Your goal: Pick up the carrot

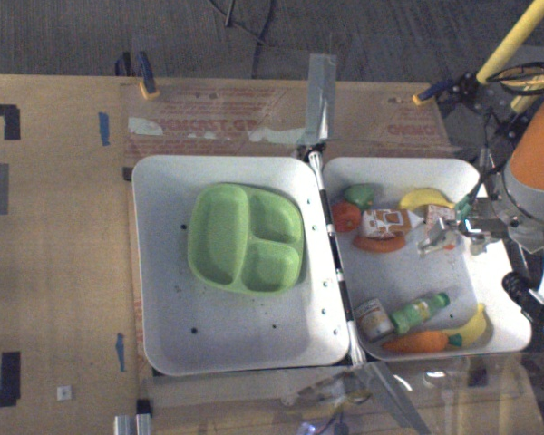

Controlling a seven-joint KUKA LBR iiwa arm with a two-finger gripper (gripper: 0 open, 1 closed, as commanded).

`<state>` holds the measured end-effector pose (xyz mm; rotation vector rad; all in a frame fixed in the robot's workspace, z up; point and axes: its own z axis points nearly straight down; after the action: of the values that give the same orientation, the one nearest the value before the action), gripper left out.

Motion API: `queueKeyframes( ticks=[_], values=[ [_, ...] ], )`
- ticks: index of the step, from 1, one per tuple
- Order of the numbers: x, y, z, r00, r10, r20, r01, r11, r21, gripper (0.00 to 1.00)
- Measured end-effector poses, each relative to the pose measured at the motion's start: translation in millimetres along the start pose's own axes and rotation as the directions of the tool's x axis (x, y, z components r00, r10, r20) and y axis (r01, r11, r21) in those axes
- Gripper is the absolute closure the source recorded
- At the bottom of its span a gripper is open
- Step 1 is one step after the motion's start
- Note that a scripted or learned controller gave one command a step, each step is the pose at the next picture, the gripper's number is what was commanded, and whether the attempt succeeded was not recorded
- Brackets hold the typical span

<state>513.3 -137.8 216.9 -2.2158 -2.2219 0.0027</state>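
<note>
We see the carrot [422,342] lying at the near edge of the right bin [490,279], just beside a green bottle [420,312] and a banana [472,327]; the gripper [440,232] hangs well apart from it, near the bin's far side; whether its jaws are apart we cannot tell.

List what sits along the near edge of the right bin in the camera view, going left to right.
Small can → green bottle, lying slanted → carrot just in front of it → banana in the corner.
</note>
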Motion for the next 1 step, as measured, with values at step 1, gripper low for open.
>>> queueKeyframes(
  ticks=[1],
  values=[
    [-12.4,15.9,120.0,1.000,-0.022,0.001,0.022,1.000,-0.003,0.00]
  ],
)
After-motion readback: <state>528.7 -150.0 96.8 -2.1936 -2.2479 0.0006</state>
